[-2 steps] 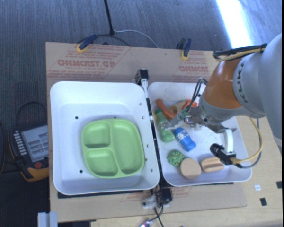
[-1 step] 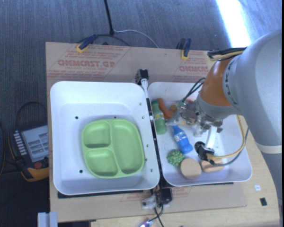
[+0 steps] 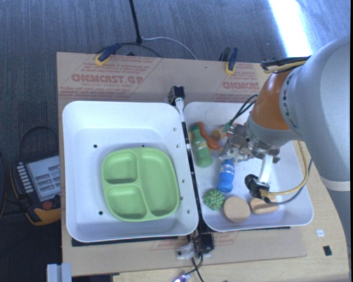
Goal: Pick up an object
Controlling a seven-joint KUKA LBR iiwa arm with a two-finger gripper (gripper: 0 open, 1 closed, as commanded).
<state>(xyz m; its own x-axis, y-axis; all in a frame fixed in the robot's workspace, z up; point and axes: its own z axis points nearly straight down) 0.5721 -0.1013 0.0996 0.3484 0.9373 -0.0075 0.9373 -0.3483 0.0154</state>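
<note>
The grey arm with the orange band [image 3: 269, 107] reaches in over the right-hand shallow white plastic bin [image 3: 300, 207], and its hand [image 3: 238, 148] sits low among the clutter at the bin's middle. Whether the hand is released or clenched cannot be told from here; the wrist body covers the working end.

Contents of the right bin: a small blue plastic bottle with a white cap [image 3: 226, 175] lies just beside and below the hand, possibly touching it. A green bottle-shaped item [image 3: 199, 146] lies along the bin's left wall. An orange curved piece [image 3: 209, 136] sits near the green item's upper end. A green knobbly ball [image 3: 213, 199] and a tan round block [image 3: 236, 209] rest near the front wall, with a tan cork-like piece [image 3: 263, 206] next to the block.

The left-hand white bin [image 3: 82, 128] carries a light green divided plastic tray [image 3: 141, 184].

Assessment: the step in hand appears to be the descent or closing on an object, the blue bottle being the likeliest candidate. No object is seen lifted. The next move calls for a firm closure on one item, then a straight lift clear of the neighbours.
</note>
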